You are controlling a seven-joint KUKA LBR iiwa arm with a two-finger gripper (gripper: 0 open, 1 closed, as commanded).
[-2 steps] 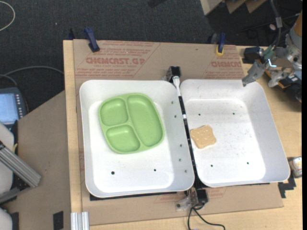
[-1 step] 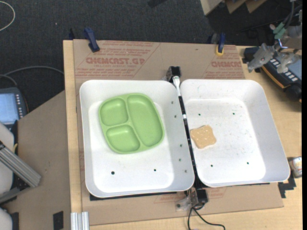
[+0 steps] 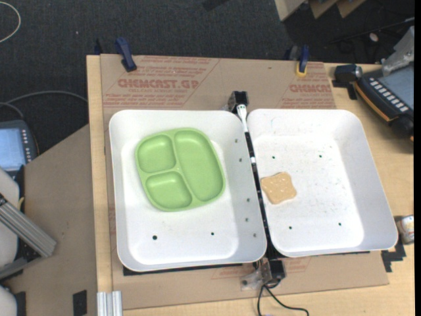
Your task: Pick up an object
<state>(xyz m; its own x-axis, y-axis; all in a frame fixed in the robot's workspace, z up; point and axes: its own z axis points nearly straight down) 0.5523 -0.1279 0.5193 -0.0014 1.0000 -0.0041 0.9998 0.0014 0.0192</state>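
Tool open or closed: cannot tell, with tan flat piece [image 3: 279, 188] lying at 9 o'clock in right bin [image 3: 329, 239], just beside the wall shared with left bin [image 3: 191, 252], and green three-compartment plate [image 3: 179, 170] resting toward 12 o'clock there, both bins on the brown-sheeted tabletop [image 3: 197, 78].

floor: dark grey carpet [image 3: 164, 18] up top, thin cables trailing at far left | bench: brown board [image 3: 197, 78] printed with red CHEMCAST lettering, blue clamp [image 3: 125, 54] on its back edge | light: pretty even, soft, no hard shadows
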